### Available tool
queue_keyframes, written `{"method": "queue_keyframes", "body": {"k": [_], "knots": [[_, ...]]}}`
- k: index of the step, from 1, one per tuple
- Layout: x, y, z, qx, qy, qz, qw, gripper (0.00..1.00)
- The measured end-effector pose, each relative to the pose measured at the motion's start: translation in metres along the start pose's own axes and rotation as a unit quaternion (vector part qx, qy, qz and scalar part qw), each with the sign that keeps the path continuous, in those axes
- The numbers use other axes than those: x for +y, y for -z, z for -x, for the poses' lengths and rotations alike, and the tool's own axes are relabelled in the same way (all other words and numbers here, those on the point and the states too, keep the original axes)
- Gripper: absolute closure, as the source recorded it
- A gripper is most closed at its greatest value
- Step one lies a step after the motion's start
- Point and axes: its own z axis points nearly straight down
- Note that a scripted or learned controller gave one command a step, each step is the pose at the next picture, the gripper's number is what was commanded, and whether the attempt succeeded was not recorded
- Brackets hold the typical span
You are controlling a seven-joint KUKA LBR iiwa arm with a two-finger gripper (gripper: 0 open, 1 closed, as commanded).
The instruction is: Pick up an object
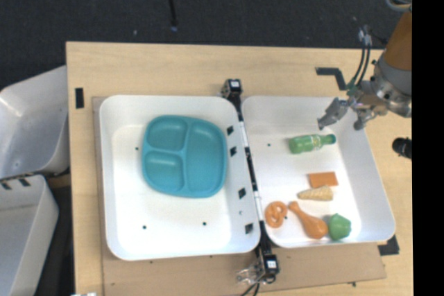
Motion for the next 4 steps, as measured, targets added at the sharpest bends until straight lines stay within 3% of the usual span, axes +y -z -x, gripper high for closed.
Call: {"method": "queue_keyframes", "body": {"k": [1,3,4], "knots": [[0.003,0.009,-0.001,-0.002,0.002,0.007,1.0,0.0],[0.006,-0.095,-0.001,-0.002,0.001,0.005,1.0,0.0],[0.006,-0.124,0.001,-0.002,0.0,0.005,1.0,0.0]]}}
